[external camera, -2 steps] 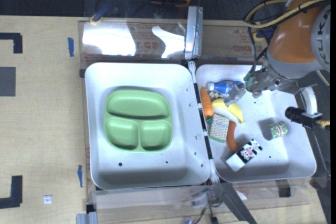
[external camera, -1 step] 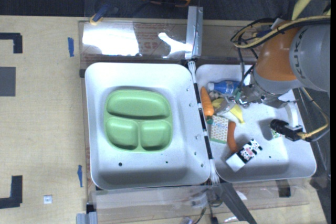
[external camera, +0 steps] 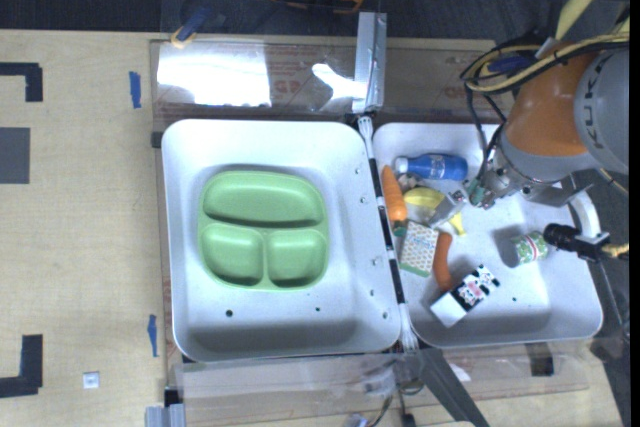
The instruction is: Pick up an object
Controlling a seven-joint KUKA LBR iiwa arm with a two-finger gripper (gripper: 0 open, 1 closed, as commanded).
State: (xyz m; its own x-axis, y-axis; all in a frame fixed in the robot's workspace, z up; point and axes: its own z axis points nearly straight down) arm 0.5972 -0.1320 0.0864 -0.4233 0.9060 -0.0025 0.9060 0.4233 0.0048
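**binwatcher:** So, looking down at your counter (external camera: 80,215), you've got the two white bins side by side. The left bin (external camera: 190,155) holds a green divided tray (external camera: 265,227), three compartments, sitting flat in the middle. All the pickable stuff is in the right bin (external camera: 570,315).

**kuka_op:** What's in there exactly?

**binwatcher:** Along the left wall of that bin there's an orange carrot (external camera: 396,194) lying lengthwise. Up top a blue bottle (external camera: 432,166) lies on its side, with a yellow item (external camera: 424,201) just below it, touching or nearly. Below that is a flat checkered packet (external camera: 420,248), and a second orange carrot-like piece (external camera: 442,256) leans against its right edge. Nearer the front sits a small white box with black markings (external camera: 463,296), tilted. Over to the right, well apart from that cluster, a little green-labelled jar (external camera: 528,248) is on its side.

**kuka_op:** And where's your read on the hand?

**binwatcher:** Your arm (external camera: 560,115) comes in from the right, orange band up high, and the hand (external camera: 481,193) hangs low over the back of the right bin, just right of the blue bottle and the yellow item. Honestly I can't tell if it's spread or pressed together, too small and murky down there. Nothing visibly sits between its tips.
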